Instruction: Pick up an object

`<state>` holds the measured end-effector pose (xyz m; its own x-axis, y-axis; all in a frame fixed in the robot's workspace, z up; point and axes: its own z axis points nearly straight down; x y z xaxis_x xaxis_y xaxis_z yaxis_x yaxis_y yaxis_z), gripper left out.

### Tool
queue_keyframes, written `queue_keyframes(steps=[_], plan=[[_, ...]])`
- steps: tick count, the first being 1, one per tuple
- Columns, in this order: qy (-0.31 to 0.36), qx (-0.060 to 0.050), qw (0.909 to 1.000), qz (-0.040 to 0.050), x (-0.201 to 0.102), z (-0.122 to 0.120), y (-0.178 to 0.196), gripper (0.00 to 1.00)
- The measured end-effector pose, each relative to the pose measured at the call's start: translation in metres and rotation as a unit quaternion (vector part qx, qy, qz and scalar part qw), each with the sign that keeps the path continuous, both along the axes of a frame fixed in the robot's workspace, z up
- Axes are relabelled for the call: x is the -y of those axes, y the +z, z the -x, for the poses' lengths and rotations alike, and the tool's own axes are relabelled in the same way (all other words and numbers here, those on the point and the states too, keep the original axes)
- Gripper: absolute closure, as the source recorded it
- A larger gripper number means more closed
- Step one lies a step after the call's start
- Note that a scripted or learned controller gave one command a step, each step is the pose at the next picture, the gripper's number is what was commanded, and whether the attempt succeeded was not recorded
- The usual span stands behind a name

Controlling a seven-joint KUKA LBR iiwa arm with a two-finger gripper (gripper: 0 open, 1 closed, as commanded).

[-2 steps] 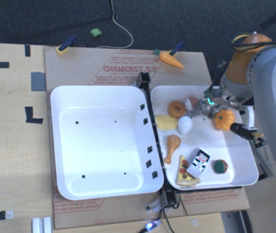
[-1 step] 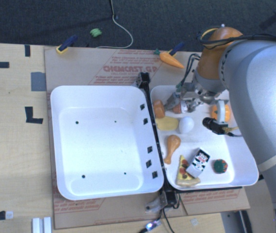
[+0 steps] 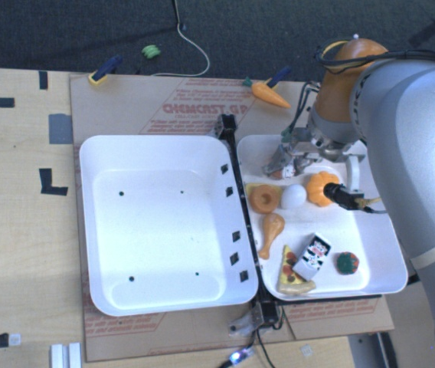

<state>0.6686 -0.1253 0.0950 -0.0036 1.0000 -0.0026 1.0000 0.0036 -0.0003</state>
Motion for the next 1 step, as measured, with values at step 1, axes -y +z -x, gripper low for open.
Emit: queue_keyframes(steps=[1], plan=[[0.002, 0.002, 1.0, -0.0033, -0.0877, 0.056, 0.095, 1.0]])
